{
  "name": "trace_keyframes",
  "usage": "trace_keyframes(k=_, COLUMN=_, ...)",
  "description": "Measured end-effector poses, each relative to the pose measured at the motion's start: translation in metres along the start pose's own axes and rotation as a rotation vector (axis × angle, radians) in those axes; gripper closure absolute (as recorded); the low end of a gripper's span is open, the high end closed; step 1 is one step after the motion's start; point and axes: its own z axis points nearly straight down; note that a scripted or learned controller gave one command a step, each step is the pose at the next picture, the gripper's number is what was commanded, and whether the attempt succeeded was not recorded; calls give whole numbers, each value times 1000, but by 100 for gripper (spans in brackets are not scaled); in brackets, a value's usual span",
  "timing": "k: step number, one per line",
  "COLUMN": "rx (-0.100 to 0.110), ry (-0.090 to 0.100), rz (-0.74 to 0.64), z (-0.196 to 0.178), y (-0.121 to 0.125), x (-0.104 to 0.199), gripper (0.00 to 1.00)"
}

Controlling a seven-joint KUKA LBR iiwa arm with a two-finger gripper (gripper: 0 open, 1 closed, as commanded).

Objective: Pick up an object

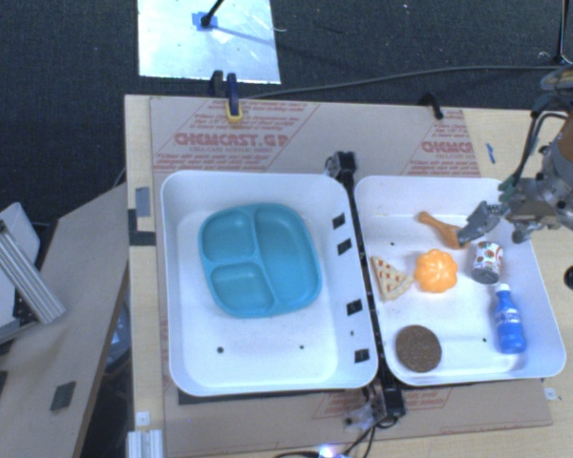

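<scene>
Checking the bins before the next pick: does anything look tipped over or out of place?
The small patterned cup in the right bin lies on its side near the gripper, and the blue bottle lies flat below it. Nothing looks spilled or broken.

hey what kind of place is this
Likely a robot test bench in a lab: two white bins clipped together on a board, toy food like the orange, and the arm's tool hanging over them.
</scene>
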Motion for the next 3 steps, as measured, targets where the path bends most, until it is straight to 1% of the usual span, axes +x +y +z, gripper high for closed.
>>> trace_keyframes(k=1, rx=-10, ry=-2, rz=-2, z=-5, y=2, x=0, gripper=0)
trace_keyframes(k=2, rx=-8, ry=-1, rz=0, z=50, y=-1, x=9, gripper=0)
trace_keyframes(k=3, rx=-6, ry=0, rz=0, z=94, y=-1, x=16, gripper=0)
